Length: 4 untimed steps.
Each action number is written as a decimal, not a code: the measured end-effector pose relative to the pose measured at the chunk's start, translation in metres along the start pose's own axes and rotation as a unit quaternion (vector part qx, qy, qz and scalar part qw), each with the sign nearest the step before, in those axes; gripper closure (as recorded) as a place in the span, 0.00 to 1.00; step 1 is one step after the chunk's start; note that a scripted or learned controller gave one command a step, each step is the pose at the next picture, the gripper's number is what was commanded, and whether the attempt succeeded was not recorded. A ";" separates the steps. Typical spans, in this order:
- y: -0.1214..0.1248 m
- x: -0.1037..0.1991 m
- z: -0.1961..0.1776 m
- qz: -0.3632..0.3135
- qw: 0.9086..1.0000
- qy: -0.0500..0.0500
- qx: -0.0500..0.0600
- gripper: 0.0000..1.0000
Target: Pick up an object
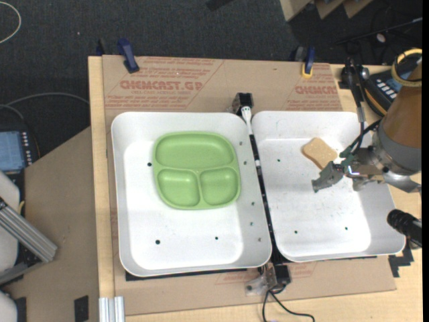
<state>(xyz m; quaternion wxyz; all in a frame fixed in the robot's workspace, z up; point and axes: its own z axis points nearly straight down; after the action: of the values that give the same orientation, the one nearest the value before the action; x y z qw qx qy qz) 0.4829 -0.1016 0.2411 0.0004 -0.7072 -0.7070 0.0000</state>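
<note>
Now the landmark is the tan, rounded foam-like block (319, 152), which lies flat on the floor of the right shallow white plastic bin (315, 233), in that bin's upper half. Just below and to the right of the block hangs the grey two-finger claw (327, 179), reaching in from the right on the grey arm with its orange band (405, 123). Nothing sits between the claw's fingers, and whether they are spread or closed cannot be told. Block and claw are close but apart. Well to the left of the block, across the rims where the two bins meet, a pale green three-compartment plastic plate (197, 170) rests in the left shallow white plastic bin (181, 247). Both bins sit on the brown cardboard-covered counter (167, 79).
</note>
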 end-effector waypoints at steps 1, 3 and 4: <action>0.001 0.000 -0.011 0.000 1.000 -0.001 -0.002 1.00; -0.003 0.154 -0.033 -0.005 1.000 0.001 0.000 1.00; 0.010 0.141 -0.154 -0.001 1.000 0.000 -0.009 1.00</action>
<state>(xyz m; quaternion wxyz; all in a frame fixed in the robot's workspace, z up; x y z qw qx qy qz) 0.4934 0.0396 0.3953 -0.0053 -0.7065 -0.7077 -0.0064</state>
